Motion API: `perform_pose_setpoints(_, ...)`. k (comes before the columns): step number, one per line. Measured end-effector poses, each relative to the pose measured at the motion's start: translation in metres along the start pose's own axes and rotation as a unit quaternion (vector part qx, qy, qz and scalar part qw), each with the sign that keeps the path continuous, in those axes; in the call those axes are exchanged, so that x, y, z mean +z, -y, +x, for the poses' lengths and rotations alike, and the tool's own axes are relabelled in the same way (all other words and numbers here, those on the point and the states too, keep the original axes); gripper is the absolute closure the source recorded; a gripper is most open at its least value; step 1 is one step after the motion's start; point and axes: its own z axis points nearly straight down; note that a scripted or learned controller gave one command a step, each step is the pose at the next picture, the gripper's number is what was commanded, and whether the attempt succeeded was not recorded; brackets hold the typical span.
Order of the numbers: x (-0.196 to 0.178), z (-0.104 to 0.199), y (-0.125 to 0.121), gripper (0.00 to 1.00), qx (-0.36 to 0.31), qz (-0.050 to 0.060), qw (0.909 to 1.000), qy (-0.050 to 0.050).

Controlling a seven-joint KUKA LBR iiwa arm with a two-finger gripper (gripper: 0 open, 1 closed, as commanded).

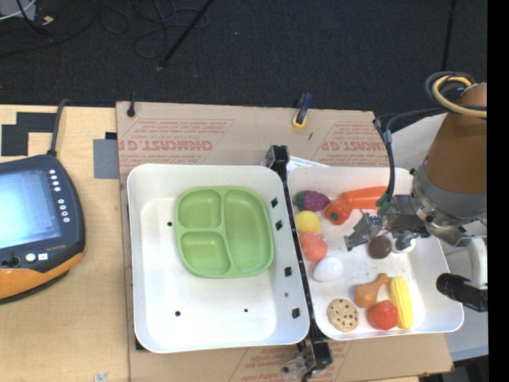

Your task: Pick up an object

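The right bin [455, 318] holds several toy foods: purple grapes [316, 200], an orange carrot [364, 196], a yellow lemon [308, 222], a pink peach [314, 247], a white egg [327, 270], a cookie [343, 314], a chicken drumstick [371, 291], a red tomato [383, 316] and a yellow corn cob [402, 301]. My gripper [382, 237] hangs low over the middle of this bin with its dark fingers spread open. A small brown round toy [380, 247] lies right under the gap between them. I cannot tell whether the fingers touch it.
The left bin [137, 213] holds a green divided plate [223, 231]. A black divider [290, 245] separates the two bins. A control tablet [32, 217] lies on the bench at far left. The arm's grey and orange body [461, 157] stands over the right bin's right edge.
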Motion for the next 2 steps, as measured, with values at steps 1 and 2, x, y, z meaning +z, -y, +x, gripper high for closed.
perform_pose_setpoints(1,-0.005,0.0,-0.001,0.0,-0.001,-0.005,1.0,0.001)
perform_pose_setpoints(2,0.045,0.005,-0.009,0.0,-0.001,-0.003,1.0,0.0)
